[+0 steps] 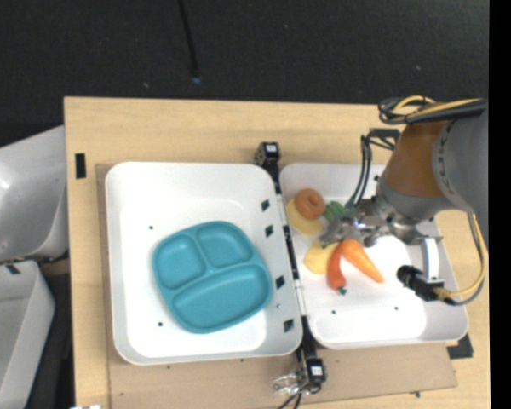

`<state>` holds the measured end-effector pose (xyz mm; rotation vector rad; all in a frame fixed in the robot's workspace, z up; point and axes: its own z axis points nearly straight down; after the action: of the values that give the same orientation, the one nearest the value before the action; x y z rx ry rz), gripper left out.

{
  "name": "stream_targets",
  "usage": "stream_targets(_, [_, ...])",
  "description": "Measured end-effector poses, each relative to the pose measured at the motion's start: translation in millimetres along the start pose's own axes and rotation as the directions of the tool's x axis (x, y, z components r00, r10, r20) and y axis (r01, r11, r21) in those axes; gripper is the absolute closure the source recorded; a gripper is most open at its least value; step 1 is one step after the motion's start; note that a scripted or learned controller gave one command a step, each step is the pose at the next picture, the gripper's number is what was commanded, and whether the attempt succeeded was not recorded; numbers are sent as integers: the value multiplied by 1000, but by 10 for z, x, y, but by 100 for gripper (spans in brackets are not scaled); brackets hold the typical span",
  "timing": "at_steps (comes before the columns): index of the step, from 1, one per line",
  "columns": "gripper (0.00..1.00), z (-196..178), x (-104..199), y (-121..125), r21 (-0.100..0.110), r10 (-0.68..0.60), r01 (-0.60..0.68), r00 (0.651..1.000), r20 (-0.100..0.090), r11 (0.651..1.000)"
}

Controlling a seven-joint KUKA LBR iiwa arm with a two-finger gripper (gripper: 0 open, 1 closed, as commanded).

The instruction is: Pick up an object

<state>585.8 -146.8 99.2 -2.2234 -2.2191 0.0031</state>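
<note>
Risk: your hand (354, 228) sits low in the right bin (409, 322) amid a tight cluster, so it may nudge or pinch two toys together.
Cluster: carrot (360, 260), red pepper (335, 270), yellow piece (318, 259), donut (307, 203), all touching or just beside.
Hand: opening hidden; you cannot tell whether it holds anything.
Left bin (128, 228): blue divided plate (211, 275).
</note>
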Motion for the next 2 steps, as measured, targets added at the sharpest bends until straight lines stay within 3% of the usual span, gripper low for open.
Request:
stream_targets(1, [100,-131,-9,13,-5,4,-4,1000,0,1000])
stream_targets(2, [100,-766,-11,74,-8,-4,4,1000,1,1000])
